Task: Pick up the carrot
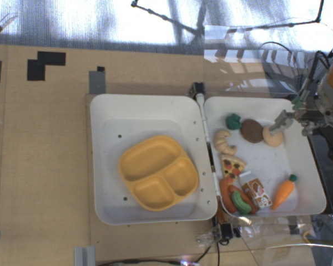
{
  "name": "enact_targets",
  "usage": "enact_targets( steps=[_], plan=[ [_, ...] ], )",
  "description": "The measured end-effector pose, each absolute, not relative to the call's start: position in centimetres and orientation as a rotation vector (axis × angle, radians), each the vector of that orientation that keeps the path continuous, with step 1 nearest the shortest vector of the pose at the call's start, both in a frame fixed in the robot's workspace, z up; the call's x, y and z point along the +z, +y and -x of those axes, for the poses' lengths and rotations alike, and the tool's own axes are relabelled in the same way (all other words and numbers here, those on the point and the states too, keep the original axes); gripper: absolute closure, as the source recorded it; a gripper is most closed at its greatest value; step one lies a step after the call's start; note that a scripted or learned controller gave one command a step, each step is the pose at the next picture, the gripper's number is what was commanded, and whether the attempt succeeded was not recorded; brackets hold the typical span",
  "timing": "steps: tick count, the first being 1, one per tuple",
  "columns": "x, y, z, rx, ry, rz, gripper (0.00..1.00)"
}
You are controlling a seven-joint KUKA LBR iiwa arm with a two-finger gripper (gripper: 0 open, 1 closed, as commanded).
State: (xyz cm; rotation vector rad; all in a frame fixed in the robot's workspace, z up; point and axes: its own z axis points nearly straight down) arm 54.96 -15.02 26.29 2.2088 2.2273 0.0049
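The orange carrot (283, 193) with a green top lies tilted near the front right corner of the right bin (306, 165). My gripper (278, 124) reaches in from the right edge over the back part of that bin. It hangs just above a beige round piece (273, 139), well behind the carrot and apart from it. Nothing shows between the gripper and the carrot.
The right bin also holds a green broccoli (233, 121), a brown disc (251, 131), a croissant (225, 142), a pizza slice (232, 165), a sausage and green pickle (240, 201) and a small carton (256, 192) close to the carrot's left. A yellow divided plate (158, 172) sits in the left bin (108, 148).
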Motion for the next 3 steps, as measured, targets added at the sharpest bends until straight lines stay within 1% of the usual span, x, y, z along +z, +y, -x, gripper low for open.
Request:
enact_targets(
  steps=[1, 2, 3],
  plan=[
    [18.2, -18.9, -48.7, -0.002, 2.402, -2.019, 0.00],
    [8.9, -20.6, -49.1, 0.007, 2.603, -1.737, 0.00],
    [10.1, -20.5, -49.5, 0.016, 2.597, -1.730, 1.00]
  ],
)
